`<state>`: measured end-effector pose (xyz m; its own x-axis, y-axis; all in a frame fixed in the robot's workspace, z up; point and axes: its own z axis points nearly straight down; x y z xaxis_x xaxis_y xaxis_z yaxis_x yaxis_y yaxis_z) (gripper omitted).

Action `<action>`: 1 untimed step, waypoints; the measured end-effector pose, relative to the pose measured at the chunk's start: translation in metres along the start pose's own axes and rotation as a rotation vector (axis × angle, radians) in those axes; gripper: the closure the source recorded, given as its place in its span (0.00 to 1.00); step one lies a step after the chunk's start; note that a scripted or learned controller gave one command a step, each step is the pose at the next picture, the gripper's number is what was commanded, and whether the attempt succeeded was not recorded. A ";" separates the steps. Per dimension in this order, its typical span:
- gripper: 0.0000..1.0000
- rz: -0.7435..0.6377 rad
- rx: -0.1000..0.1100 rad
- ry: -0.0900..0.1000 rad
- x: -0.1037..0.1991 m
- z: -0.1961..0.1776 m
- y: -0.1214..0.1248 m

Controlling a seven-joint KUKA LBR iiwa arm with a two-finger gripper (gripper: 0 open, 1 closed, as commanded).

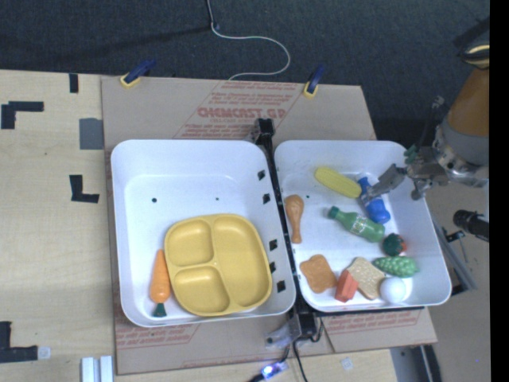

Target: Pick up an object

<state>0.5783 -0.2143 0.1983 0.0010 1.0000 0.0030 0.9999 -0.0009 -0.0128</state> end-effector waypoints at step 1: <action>0.00 -0.002 -0.008 -0.002 0.000 -0.004 0.002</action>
<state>0.5804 -0.2143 0.2027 -0.0013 1.0000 0.0007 1.0000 0.0013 -0.0046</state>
